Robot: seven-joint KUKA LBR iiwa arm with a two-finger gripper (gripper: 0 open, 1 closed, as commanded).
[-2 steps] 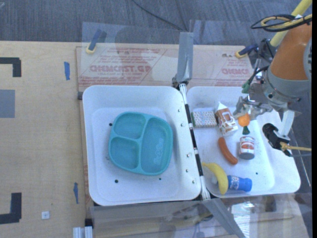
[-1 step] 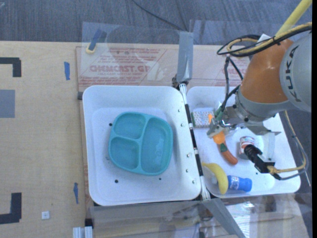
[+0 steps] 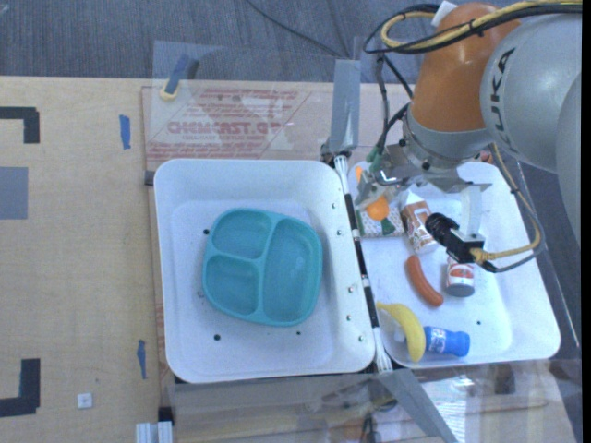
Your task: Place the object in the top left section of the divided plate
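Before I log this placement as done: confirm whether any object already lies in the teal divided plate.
No. All three sections of the teal divided plate show bare, while the banana and hot dog lie in the right bin.

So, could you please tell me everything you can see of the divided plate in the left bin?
The divided plate is teal and looks like smooth plastic, a rounded shape with raised ridges splitting it into three sections: two smaller ones on its left side, one above the other, and one larger one on its right. It lies flat, slightly turned, near the middle of the left bin, resting on the bin's white floor. All three sections look bare, and it lies apart from the bin's walls.
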